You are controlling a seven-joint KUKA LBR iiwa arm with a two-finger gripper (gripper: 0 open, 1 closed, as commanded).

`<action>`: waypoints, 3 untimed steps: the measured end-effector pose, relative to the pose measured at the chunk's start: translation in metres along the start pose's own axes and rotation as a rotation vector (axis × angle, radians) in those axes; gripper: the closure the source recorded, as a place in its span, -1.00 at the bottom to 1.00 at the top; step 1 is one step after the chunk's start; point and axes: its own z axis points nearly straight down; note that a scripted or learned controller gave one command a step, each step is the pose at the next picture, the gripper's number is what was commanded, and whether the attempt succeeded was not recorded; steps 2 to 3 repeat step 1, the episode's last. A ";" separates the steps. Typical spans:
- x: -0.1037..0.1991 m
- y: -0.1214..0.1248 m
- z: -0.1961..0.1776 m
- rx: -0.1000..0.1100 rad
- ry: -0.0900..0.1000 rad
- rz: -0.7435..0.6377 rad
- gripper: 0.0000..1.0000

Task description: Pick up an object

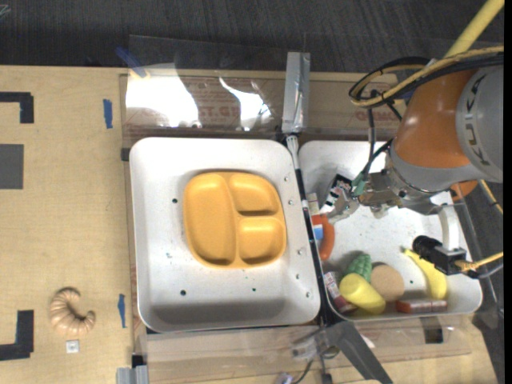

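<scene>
Approach step — tool (pixel 342 201) low at right bin's (pixel 462 306) left wall, grip state unreadable. Next: descend onto orange toy (pixel 326 239).

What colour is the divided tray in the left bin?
Yellow-orange; the divided tray shows in the camera view.

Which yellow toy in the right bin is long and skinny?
The banana by the right wall; the yellow lemon-shaped toy is short and fat.

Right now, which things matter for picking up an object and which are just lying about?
For the job: gripper, right bin, yellow lemon toy, banana, tan round toy.
Lying about: left bin, yellow divided plate, croissant toy.
</scene>
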 end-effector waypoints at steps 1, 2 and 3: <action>0.023 -0.004 0.000 0.003 0.003 -0.099 -1.00; 0.023 -0.004 0.000 0.003 0.003 -0.099 -1.00; 0.023 -0.004 0.000 0.003 0.003 -0.099 -1.00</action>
